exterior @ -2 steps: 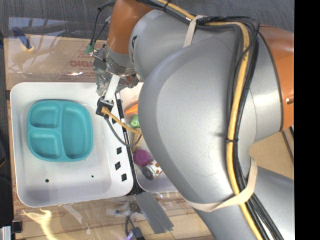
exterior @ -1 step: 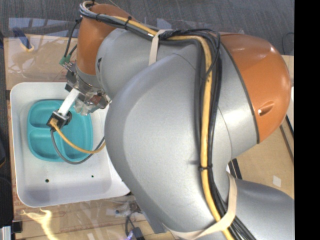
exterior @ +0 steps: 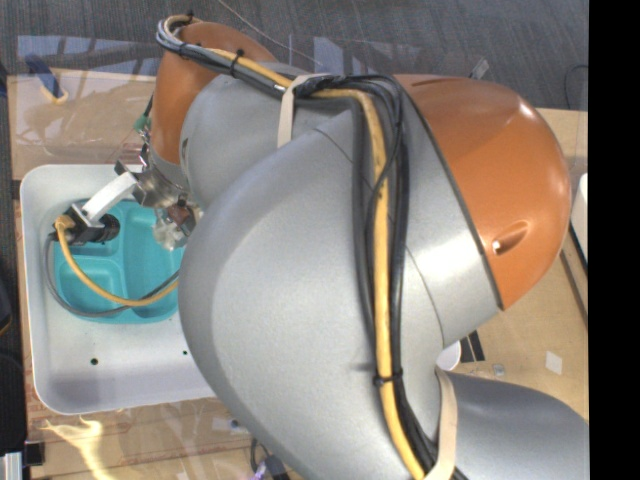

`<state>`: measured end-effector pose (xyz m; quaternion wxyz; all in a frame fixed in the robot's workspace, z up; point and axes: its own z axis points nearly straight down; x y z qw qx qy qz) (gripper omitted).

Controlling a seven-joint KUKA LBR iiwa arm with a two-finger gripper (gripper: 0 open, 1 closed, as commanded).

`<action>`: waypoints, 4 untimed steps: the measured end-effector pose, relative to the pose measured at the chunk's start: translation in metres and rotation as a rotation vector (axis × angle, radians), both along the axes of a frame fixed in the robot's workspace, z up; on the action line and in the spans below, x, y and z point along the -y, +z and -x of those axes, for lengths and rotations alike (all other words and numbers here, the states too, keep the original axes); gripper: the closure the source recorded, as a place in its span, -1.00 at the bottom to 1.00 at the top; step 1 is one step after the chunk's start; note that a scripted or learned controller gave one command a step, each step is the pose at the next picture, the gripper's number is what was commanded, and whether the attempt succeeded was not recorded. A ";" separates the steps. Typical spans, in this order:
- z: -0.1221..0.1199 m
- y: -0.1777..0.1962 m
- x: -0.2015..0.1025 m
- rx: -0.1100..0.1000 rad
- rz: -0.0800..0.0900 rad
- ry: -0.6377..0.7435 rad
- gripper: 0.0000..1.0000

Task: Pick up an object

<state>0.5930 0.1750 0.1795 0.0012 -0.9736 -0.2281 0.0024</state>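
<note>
A teal plastic dish (exterior: 135,263) with shallow compartments lies in the left white bin (exterior: 70,373), toward its far side. My gripper (exterior: 170,223) hangs low over the dish's right part, close to its surface or touching it; which one, I cannot tell. The wrist and the big grey and orange arm (exterior: 380,268) hide the dish's right edge and whatever lies beyond it.
The arm covers nearly all of the right bin and the middle of the bench. The near half of the left bin shows bare white floor (exterior: 110,368). A small green thing (exterior: 145,125) peeks out behind the wrist at the left bin's far rim.
</note>
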 end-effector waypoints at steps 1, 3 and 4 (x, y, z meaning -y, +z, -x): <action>0.018 0.003 -0.043 0.002 0.000 -0.253 1.00; 0.010 0.028 -0.044 -0.002 0.000 0.036 1.00; -0.037 0.021 -0.043 0.003 0.001 -0.253 1.00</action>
